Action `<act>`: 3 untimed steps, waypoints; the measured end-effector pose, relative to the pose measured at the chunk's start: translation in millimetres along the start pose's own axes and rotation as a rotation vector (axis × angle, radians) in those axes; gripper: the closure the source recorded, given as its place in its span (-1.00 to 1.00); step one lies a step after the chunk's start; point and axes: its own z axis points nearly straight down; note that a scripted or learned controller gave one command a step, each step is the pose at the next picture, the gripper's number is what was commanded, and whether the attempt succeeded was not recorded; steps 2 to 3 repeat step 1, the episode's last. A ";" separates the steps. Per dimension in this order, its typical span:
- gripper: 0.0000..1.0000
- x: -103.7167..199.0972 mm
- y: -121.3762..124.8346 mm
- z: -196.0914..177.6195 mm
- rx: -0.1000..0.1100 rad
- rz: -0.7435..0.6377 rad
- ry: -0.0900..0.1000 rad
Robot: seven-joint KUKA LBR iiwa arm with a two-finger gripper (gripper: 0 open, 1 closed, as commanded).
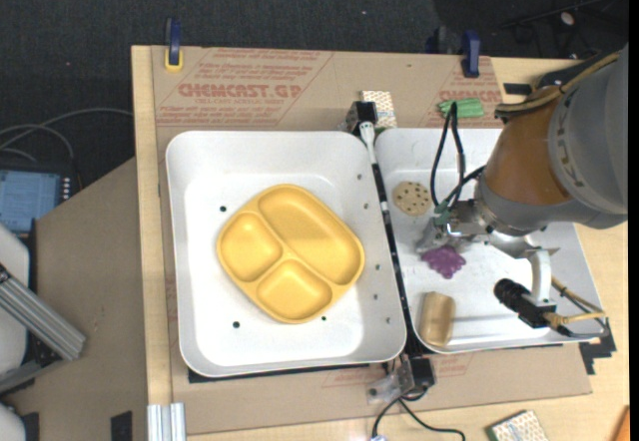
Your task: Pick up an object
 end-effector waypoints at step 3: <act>1.00 60.5 45.6 -106.7 -0.009 -0.002 0.002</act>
